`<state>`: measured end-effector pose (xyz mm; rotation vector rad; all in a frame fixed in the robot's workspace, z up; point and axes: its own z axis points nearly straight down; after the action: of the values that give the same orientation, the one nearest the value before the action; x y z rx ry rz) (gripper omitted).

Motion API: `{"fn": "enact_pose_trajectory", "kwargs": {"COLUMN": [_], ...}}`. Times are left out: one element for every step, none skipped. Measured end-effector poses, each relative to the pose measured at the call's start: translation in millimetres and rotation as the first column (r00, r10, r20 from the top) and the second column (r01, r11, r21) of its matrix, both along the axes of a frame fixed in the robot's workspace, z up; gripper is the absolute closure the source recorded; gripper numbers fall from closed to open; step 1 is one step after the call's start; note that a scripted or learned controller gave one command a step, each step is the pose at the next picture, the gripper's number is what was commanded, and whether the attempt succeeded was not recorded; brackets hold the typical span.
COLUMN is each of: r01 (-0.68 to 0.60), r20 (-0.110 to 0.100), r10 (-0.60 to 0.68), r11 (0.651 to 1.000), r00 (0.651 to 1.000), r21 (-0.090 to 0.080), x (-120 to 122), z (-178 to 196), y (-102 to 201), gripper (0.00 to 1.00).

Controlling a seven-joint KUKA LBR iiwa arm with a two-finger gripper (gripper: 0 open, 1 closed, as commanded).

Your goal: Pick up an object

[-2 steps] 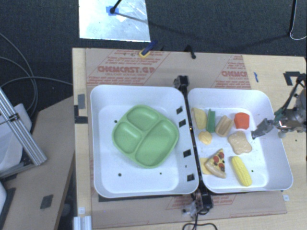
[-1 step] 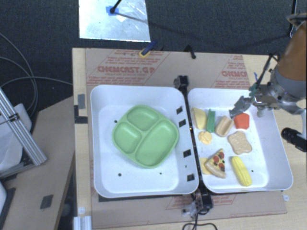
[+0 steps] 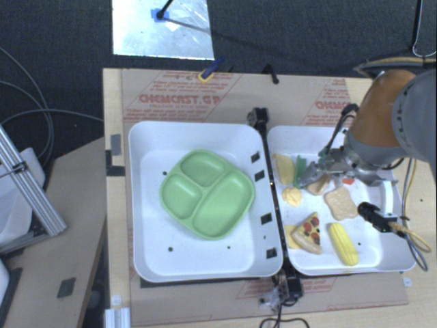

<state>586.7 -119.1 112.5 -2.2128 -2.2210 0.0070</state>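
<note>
Grey arm: the KUKA arm [image 3: 399, 125], grey with its orange band, reaches over the right bin's far right corner and slants down toward that bin's middle.
Bench: cardboard-covered bench [image 3: 184, 94] carrying both bins side by side; a shiny metal sheet [image 3: 162, 18] lies beyond its far edge.
Left bin: white left bin [image 3: 147, 156], holding a green divided plate [image 3: 207, 194] near its centre.
Right bin: white right bin [image 3: 389, 251], where all the toy food sits.
Gripper: the gripper [image 3: 315, 173] is low in the far half of the right bin, close to the divider edge. From where I stand the fingers are too dark and bunched to read, so I cannot tell how far apart they are or whether anything sits between them.
Corn cob: yellow corn cob [image 3: 343, 243] near the right bin's near edge, well apart from the gripper.
Pizza slice: pizza slice [image 3: 308, 233] by the near left corner of the right bin, just beside the corn.
Bread: pale bread slice [image 3: 339, 203] in the middle of the bin, near the gripper.
Yellow-and-green piece: yellow-and-green piece [image 3: 287, 169] along the divider edge, just beside the gripper.
Small yellow piece: small yellow piece [image 3: 292, 197] below it.
Progress: I'd say the reach is made and the grasp unproven; nothing looks lifted, so closing on an item and raising it remain.
</note>
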Motion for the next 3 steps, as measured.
{"fn": "enact_pose_trajectory", "kwargs": {"r01": [-0.014,-0.006,0.007], "r20": [0.018,0.019,0.006], "r10": [0.014,0.006,-0.007], "r11": [1.0,1.0,1.0], "r00": [1.0,1.0,1.0], "r21": [0.003,0.001,-0.003], "x": [35,78,81], "z": [77,128,69], "y": [137,173,117], "gripper": [0.0,0.0,0.0]}}
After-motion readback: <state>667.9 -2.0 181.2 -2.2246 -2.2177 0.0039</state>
